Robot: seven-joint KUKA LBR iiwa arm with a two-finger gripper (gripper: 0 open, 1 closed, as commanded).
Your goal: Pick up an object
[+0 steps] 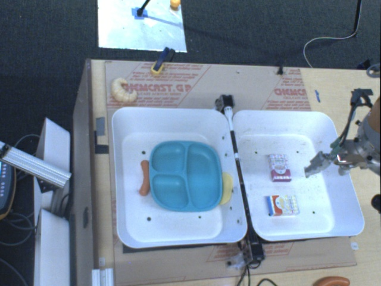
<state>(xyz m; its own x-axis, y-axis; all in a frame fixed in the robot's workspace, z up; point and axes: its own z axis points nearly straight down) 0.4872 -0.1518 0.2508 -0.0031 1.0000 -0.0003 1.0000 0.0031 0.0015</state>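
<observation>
Bench (262, 79): tan, printed cardboard under two white bins.
Floor (53, 28): dark carpet, pale sheet (140, 16) lying on it.
Gripper (315, 165): over right bin (342, 189); finger state cannot tell.

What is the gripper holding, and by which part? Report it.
Nothing shows between its fingers. The gripper hangs over the right bin, right of the red-and-white packet and apart from it. Open or shut cannot be told.

Single fixed camera, high above the bench (196, 76), slanted downward, both white bins (side by side) framed
</observation>
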